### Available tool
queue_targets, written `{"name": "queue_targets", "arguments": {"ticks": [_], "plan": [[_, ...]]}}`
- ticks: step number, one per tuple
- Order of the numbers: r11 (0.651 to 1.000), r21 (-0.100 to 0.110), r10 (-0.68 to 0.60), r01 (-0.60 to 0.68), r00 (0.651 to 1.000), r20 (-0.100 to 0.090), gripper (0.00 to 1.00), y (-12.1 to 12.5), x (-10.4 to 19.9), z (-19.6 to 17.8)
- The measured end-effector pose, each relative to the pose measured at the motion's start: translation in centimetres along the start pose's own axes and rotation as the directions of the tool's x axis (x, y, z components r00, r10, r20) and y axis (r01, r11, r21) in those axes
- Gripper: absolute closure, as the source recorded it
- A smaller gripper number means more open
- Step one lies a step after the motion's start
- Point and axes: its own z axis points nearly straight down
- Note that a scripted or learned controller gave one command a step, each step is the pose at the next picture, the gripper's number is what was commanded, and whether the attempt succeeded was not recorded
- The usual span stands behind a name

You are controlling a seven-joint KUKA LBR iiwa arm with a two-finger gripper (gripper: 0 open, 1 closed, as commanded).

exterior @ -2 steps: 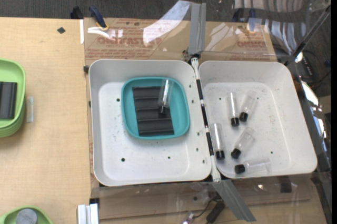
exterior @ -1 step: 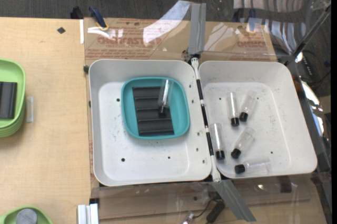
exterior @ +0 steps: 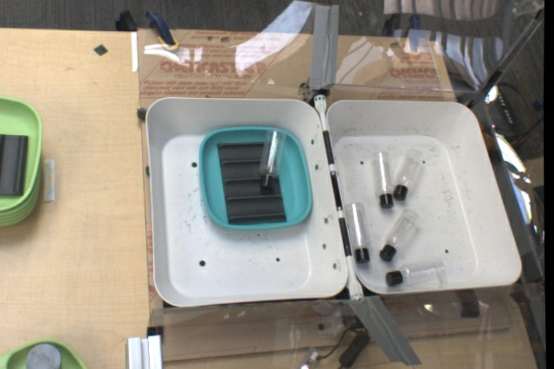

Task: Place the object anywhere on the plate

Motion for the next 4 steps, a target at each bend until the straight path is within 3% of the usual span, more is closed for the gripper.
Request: {"name": "queue_targets", "arguments": {"ticks": [1,2,3,4], "plan": [[1.0,0.001,0.005,-0.005,1.0,0.001,0.0,0.0,0.1,0.0],[0.993,0.0,0.114,-0.114,0.993,-0.001,0.0,0.1,-0.2,0.0],[0.968,0.003,0.25,-0.25,0.968,0.002,0.0,-1.2,-0.9,0.1],[0.934,0.001,0.357,-0.357,0.934,0.0,0.0,-0.8,-0.7,0.0]]}}
